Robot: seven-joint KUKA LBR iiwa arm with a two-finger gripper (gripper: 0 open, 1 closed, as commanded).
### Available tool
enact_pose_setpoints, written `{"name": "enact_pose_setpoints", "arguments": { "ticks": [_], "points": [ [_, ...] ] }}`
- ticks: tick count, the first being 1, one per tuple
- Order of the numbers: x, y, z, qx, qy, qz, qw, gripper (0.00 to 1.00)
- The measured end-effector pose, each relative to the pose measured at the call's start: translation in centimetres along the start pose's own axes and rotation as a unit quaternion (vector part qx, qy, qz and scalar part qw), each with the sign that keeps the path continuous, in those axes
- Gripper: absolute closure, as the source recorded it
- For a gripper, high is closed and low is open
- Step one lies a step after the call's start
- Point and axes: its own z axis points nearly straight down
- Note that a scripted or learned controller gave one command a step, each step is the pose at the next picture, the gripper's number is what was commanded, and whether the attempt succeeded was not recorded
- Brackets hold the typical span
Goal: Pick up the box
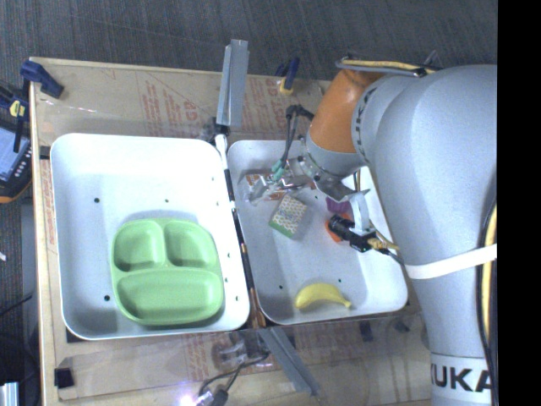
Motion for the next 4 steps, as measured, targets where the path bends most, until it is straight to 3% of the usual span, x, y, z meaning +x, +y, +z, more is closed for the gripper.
{"name": "enact_pose_setpoints", "arguments": {
  "ticks": [1,2,3,4],
  "points": [
    [-2.8,-4.1,-0.1,0.001,0.000,-0.017,0.9999,0.00],
    [-2.7,-4.0,-1.2,-0.001,0.000,-0.020,0.9998,1.00],
    [-2.7,-4.0,-1.2,-0.001,0.000,-0.020,0.9998,0.00],
    [-0.7,-6.4,-0.1,-0.001,-0.001,-0.048,0.9989,0.00]
  ]
}}
